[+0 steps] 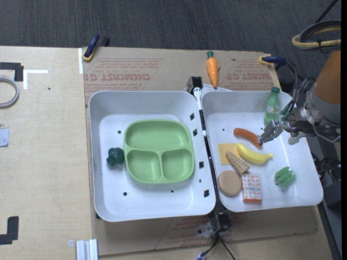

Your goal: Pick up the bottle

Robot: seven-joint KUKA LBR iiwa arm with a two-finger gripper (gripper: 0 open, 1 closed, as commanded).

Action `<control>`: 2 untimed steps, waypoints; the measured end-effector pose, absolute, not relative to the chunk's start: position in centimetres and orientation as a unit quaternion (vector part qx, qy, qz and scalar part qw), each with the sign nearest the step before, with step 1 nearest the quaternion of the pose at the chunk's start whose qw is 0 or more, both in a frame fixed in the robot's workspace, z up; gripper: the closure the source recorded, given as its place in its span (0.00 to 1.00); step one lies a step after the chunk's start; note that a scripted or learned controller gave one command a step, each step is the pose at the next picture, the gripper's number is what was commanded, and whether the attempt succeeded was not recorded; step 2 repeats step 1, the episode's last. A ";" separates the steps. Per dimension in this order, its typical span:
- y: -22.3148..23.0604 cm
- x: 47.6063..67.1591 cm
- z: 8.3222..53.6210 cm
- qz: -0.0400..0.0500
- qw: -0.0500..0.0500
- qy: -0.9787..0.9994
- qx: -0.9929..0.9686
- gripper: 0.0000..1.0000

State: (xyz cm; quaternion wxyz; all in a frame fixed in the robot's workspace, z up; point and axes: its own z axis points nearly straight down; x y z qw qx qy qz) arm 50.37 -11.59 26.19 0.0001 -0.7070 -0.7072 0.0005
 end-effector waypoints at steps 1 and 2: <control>-11.6 50.4 27.1 0.001 0.000 -0.707 -0.707 1.00; -11.6 50.4 27.1 0.001 0.000 -0.707 -0.707 1.00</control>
